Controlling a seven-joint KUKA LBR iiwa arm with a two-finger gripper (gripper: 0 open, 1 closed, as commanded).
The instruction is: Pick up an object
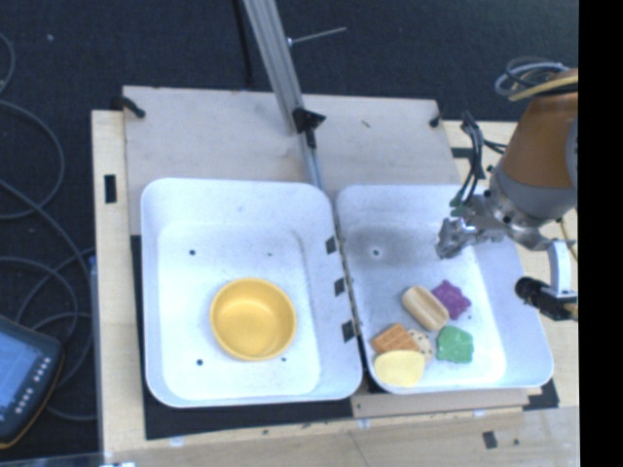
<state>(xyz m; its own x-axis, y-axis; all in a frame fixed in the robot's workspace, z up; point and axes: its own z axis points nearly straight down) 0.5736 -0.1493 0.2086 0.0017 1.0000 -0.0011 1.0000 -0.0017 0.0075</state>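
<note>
In the right bin [389,222] several small objects lie near the front: a tan bread-like roll [424,306], a purple piece [452,298], a green piece [455,344], a yellow piece [400,368] and an orange waffle-like piece [393,339]. My gripper [450,237] hangs over the right bin's right half, behind those objects and apart from them. Nothing shows between its fingers.
A yellow bowl [253,318] sits in the left bin [185,222]. A slanted metal pole [277,56] rises from behind the bins' shared wall. Cables lie on the dark floor at left, and a tablet [19,377] sits at the lower left.
</note>
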